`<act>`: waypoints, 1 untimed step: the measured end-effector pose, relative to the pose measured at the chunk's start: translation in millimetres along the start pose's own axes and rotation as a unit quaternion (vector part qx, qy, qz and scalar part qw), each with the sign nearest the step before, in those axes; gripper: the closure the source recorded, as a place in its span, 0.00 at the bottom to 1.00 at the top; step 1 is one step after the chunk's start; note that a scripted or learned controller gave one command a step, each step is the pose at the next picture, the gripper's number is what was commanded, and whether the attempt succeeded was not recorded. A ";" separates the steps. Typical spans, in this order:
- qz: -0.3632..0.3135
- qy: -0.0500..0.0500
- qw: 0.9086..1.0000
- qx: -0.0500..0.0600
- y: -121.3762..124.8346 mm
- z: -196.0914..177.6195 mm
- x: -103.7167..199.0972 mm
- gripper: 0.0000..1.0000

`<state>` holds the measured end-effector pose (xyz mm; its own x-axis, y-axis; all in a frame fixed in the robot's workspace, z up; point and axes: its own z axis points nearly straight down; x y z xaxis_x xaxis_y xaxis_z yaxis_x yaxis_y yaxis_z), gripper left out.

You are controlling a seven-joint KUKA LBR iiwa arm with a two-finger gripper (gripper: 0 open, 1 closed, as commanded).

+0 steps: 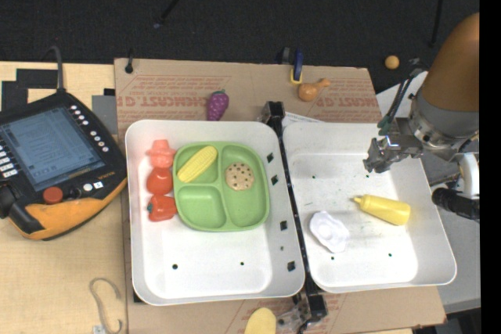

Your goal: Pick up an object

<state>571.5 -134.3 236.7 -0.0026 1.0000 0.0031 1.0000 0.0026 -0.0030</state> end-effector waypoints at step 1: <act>0.000 0.000 1.000 0.000 -10.7 -2.4 49.9 1.00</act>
<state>560.7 -84.4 239.3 -0.0027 1.0000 0.0028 1.0000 0.0028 -0.0039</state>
